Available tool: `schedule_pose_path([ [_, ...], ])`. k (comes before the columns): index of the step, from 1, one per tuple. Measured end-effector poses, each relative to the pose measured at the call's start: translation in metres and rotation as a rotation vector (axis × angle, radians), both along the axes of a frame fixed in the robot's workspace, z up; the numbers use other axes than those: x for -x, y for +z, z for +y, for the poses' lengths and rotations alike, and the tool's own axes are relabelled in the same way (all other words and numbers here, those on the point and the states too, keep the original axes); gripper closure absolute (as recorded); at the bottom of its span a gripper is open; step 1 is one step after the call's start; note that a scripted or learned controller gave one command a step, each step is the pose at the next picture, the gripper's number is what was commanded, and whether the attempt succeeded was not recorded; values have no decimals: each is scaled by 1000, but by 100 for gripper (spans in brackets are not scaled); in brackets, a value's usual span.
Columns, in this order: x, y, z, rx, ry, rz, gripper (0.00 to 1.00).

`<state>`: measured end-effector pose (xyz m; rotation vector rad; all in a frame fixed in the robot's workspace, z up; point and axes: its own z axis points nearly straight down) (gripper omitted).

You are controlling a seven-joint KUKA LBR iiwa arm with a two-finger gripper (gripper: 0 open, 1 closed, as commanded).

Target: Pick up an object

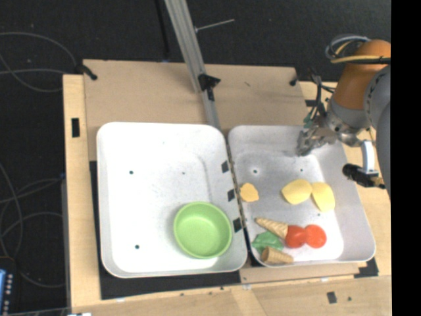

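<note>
A: Objects for picking all lie in the lower half of the right bin (263,143), toward the bottom right of the frame, well apart from the gripper (306,143).

B: Where is the gripper?

A: At the upper right of that bin, low over its bare floor near the far rim, below the arm's orange band (358,71). Nothing sits between the fingers; how far they stand apart, I cannot tell.

B: And the pieces?

A: 2 pale yellow pieces (308,193) touch side by side, below the gripper. A smaller yellow piece (248,192) lies left of them, near the bin's left wall. Lower down, 2 red round pieces (306,236) touch, with a tan cone (272,226) just left of them, a green leafy piece (265,240) under it and another tan piece (276,256) at the bottom rim.

B: The other bin?

A: The left bin (145,157) holds 1 green bowl (202,230), upright, at its lower right.
</note>
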<state>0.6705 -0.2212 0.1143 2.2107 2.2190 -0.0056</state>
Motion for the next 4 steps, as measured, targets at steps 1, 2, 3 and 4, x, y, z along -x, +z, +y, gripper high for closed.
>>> schedule_pose_path([
  [1,1,49,6,-7,-1,-3,100],
  [2,-2,94,5,-8,0,-4,100],
  [3,-14,148,2,-7,1,-5,100],
  [4,5,143,60,-9,2,3,100],
])
